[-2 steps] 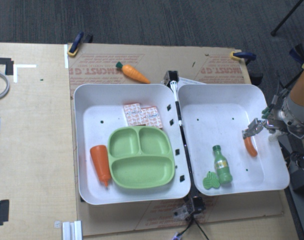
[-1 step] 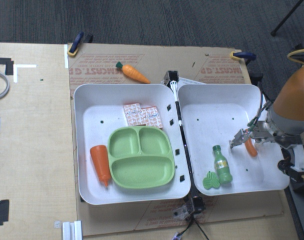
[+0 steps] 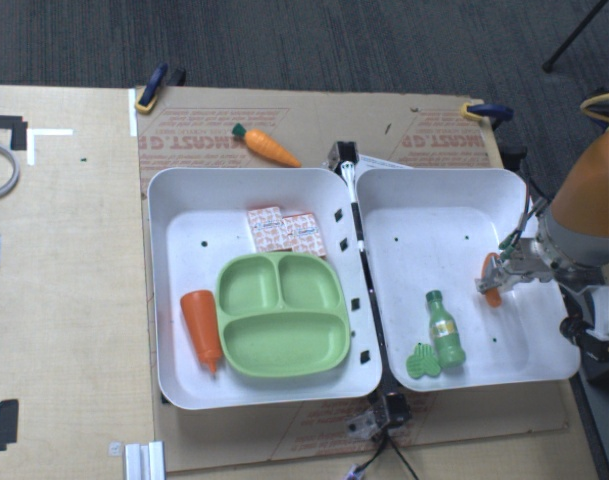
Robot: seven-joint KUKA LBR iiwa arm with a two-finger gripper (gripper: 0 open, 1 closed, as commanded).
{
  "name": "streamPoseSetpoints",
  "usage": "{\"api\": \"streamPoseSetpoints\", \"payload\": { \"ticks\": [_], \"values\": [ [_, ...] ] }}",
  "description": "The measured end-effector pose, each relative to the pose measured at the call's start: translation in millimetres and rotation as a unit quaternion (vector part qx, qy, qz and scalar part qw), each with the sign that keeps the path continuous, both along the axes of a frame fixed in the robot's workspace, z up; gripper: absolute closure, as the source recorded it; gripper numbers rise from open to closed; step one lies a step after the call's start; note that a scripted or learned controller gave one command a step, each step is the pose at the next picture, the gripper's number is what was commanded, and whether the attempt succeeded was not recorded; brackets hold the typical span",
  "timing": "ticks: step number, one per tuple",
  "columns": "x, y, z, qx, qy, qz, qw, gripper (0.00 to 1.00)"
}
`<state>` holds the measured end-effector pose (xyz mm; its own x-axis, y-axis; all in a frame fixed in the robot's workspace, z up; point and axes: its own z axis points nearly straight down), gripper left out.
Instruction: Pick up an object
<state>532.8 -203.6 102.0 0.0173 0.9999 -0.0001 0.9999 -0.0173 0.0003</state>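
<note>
While the gripper (image 3: 496, 280) hung over the right bin (image 3: 504, 193) at its right side, its fingers clamped on a small orange piece (image 3: 493, 294), the green bottle (image 3: 443, 330) lay to its left and nearer, long axis running near-to-far.

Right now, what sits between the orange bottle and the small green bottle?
In the camera view, the green divided plate lies between the orange bottle and the small green bottle, along with the two bins' meeting walls.
</note>
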Motion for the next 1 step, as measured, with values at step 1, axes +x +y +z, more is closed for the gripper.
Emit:
{"api": "streamPoseSetpoints", "payload": {
  "ticks": [1],
  "values": [
    [-27.2, 58.2, 121.9, -0.0004, 0.000, -0.029, 0.9996, 1.00]
  ]
}}
